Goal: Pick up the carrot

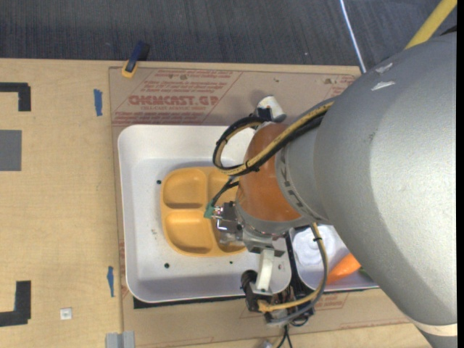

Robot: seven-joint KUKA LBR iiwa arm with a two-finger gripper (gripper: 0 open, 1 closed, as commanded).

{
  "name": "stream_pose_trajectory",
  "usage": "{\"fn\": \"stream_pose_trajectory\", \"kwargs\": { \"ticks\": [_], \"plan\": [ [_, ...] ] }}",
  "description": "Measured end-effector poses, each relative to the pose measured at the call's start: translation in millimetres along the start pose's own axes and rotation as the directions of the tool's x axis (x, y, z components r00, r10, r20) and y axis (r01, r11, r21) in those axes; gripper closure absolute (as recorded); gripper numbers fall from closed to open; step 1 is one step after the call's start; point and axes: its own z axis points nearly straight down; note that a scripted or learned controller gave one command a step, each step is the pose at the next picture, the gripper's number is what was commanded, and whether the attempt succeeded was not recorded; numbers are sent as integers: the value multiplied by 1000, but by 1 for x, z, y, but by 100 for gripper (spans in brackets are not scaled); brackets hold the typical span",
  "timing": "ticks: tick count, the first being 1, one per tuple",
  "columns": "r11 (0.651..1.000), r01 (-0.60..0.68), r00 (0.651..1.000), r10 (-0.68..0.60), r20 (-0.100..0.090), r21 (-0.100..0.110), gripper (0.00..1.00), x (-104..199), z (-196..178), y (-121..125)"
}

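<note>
Camera view: The grey KUKA arm (391, 187) reaches in from the right and leans low over a shallow white bin (138, 194), its bulk covering most of the right half of the bench. The orange band (264, 183) above the wrist hangs over the bin's middle. The gripper (230, 227) sits at the right edge of a yellow divided plate (185, 209) that lies flat on the bin floor. The wrist hides the claw's working end, so it cannot be told whether the claw is wide or narrow, and nothing can be seen held in it.

The carrot (346, 265), the object of the exercise, shows as a small orange tip under the arm's lower flank, near the front rim and well apart from the plate. It rests on white bin floor, probably that of the neighbouring bin, though the arm covers the divide. The tool therefore appears to be working over the wrong spot, beside the plate and not above the vegetable, and the pick looks not yet made.

The bin stands on a printed cardboard sheet (181, 96), apparently laid to protect the bench top. Short blue tape strips (98, 101) along the sheet's left edge seem to mark its position. A small blue and yellow item (135, 56) lies at the sheet's far corner, clear of the work.
</note>
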Motion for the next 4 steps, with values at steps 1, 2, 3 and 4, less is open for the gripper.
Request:
{"fn": "stream_pose_trajectory", "kwargs": {
  "ticks": [1, 2, 3, 4],
  "plan": [
    [992, -126, 992, 126, 8, 12, 100, -25, -121, 21],
    [940, -340, 940, 340, 11, 9, 100, 9, -53, 71],
    [827, -562, 827, 562, 13, 7, 100, -34, -79, 75],
    [722, -692, 722, 691, 17, 8, 100, 14, -72, 12]
  ]
}}
